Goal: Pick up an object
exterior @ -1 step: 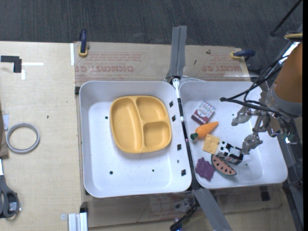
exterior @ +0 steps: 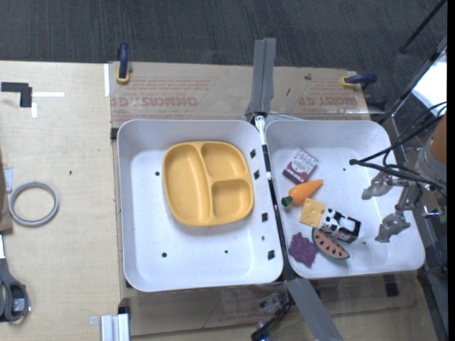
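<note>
1. The tool (exterior: 387, 208) hangs over the right side of the right bin (exterior: 370, 258), well apart from the toy pile. Fingers look spread apart with nothing between them.
2. The candidates all sit bunched in the left half of that bin: a carrot (exterior: 304, 190), a cheese slice (exterior: 311, 213), a watermelon wedge (exterior: 330, 247), purple grapes (exterior: 303, 249), a small box (exterior: 300, 165) and a black-and-white toy (exterior: 338, 224).
3. I'd guess they're all light play food, hard plastic or rubbery, so weight is no issue but smooth skins could slip.
4. The carrot looks like the easiest take: it lies a bit apart from the rest, and it's narrow enough to pinch across its middle.
5. The cheese lies flat, so it's hard to get under. The watermelon and the black-and-white toy touch each other, so it'd be easy to nudge both.
6. The yellow divided plate (exterior: 208, 183) in the left bin (exterior: 142, 247) looks too wide to pinch.
</note>
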Action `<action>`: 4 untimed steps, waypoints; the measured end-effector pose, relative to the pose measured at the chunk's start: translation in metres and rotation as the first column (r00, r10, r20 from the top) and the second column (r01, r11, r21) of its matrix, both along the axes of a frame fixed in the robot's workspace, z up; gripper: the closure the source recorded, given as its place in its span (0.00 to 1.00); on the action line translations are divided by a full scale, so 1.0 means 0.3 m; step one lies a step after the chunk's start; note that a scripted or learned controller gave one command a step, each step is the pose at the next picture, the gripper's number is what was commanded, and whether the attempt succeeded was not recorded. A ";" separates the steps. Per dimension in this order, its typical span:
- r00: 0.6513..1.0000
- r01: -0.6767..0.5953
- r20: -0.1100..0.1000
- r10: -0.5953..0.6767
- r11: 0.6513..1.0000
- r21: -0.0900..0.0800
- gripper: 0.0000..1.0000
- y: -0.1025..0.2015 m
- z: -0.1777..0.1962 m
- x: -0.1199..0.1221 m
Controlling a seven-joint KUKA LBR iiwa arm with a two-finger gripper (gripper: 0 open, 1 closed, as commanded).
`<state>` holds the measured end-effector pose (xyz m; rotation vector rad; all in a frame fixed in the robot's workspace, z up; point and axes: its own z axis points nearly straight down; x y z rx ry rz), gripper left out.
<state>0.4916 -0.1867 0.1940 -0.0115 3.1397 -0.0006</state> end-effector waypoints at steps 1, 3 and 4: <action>0.976 0.217 0.000 -0.217 0.976 0.001 0.00 0.085 -0.340 0.134; 0.888 0.460 0.000 -0.460 0.888 0.001 0.00 0.001 -0.339 0.107; 0.509 0.861 0.000 -0.861 0.509 -0.001 0.00 0.057 -0.342 0.260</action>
